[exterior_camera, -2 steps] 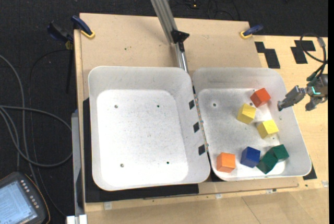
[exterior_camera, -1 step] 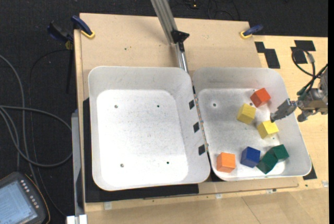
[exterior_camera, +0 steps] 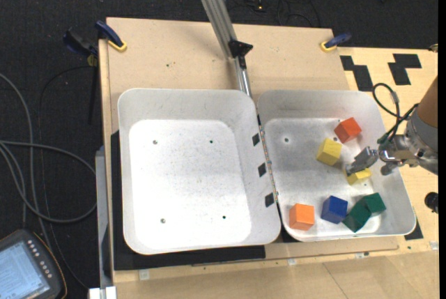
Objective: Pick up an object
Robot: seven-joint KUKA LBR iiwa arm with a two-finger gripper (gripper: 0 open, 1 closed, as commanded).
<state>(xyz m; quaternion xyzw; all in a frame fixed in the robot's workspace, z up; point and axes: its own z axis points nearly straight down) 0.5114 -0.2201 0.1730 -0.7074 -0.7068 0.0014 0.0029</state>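
The right bin (exterior_camera: 293,125) holds several blocks. A red-orange cube (exterior_camera: 348,129) lies toward the back right, with a yellow cube (exterior_camera: 330,150) just in front of it. Along the front wall sit an orange cube (exterior_camera: 302,215), a blue cube (exterior_camera: 335,209) and a green block (exterior_camera: 366,211). My gripper (exterior_camera: 362,162) reaches in from the right, low over the bin's right side. A small yellow block (exterior_camera: 359,177) shows directly under its tip, partly hidden by it. I cannot make out whether that block is touched or gripped.
The left bin (exterior_camera: 182,166) stands beside the right one, their rims meeting at the middle. A slanted metal pole (exterior_camera: 212,1) crosses the back of the bench. Black cable (exterior_camera: 387,101) loops off the arm at the right rim.
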